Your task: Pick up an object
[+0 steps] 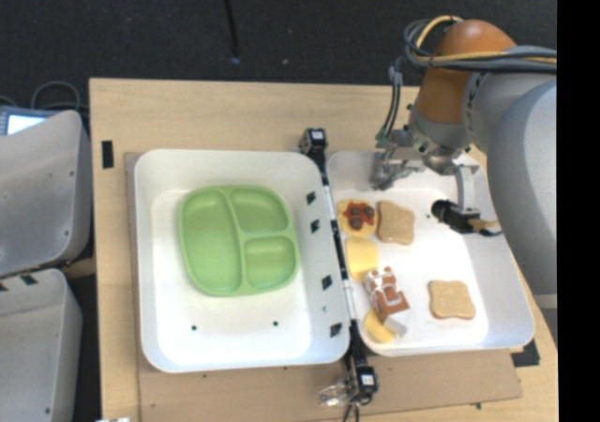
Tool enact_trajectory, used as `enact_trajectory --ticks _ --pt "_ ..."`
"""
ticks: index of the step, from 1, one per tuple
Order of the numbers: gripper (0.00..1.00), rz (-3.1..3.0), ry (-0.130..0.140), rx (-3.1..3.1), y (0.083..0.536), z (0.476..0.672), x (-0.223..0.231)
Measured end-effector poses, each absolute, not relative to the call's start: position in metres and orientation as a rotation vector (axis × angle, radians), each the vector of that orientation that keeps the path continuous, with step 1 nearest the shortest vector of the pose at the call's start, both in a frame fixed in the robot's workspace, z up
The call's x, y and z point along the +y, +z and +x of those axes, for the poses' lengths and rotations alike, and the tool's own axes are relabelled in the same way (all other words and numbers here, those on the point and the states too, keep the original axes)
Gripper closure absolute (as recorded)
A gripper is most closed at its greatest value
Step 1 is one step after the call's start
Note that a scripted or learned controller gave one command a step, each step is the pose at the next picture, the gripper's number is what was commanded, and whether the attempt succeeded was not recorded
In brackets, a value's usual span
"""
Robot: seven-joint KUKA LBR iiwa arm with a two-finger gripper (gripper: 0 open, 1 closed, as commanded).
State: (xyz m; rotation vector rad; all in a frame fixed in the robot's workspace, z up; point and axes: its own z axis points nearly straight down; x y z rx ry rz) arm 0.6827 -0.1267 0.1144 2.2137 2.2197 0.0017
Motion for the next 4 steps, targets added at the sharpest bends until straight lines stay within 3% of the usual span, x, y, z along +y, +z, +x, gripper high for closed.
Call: enact_trajectory --ticks 3,4 --pt "1.00 2.216 0.004 2.220 0.267 0.686 -0.135" --pt "1.00 2.215 0.002 2.225 0.274 0.670 -0.088"
